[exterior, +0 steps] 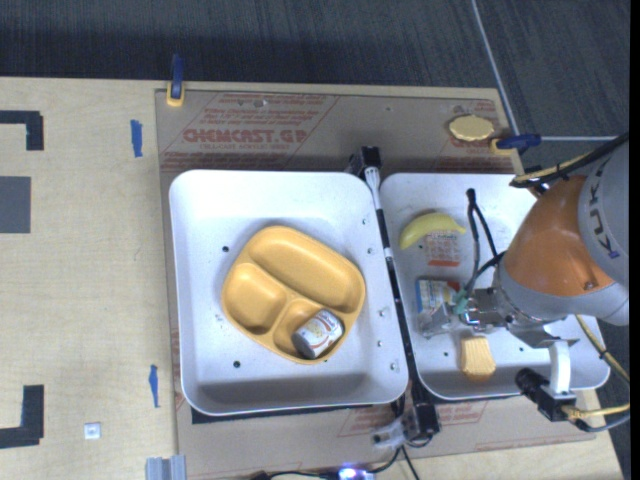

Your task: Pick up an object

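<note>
The arm reaches in from the right over the right bin (590, 373), its orange band above the wrist. My gripper (452, 308) is low over a clear, blue-printed packet (432, 298) near the bin's left wall and seems to touch it. A tan block (478, 357) lies just in front of the gripper. A yellow banana-shaped piece (430, 228) and a white packet with red print (444, 252) lie at the back of this bin. The arm hides the bin's right half.
The left bin (200, 268) holds a yellow divided plate (290, 273) with a small can (318, 334) lying in its front compartment. A black divider (390, 268) runs between the bins. A tan disc (471, 128) sits on the cardboard behind the right bin.
</note>
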